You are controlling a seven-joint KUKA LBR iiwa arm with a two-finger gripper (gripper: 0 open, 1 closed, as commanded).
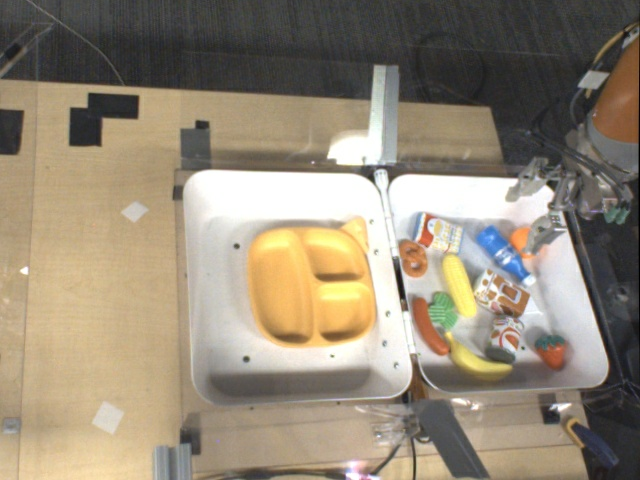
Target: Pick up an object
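The right bin [590, 318] holds several toy foods. Among them are a white and orange carton [437, 232], a brown pretzel [413, 258], a yellow corn cob [458, 283] and a blue bottle [502, 253]. An orange piece [520, 238], a brown and white box [500, 293], a small can [505, 336] and a strawberry [550, 348] lie there too. A banana [478, 360], a red sausage [430, 326] and a green piece [443, 311] sit nearer the front. My gripper [537, 208] hovers over the bin's far right part, open, with nothing between its fingers. Its lower finger [547, 231] sits just right of the orange piece.
The left bin [215, 268] holds a yellow divided plate [310, 283]. A metal post [384, 118] rises behind the wall shared by the bins. The arm's orange band [615, 118] is at the right edge. The bench top [90, 268] stretches left.
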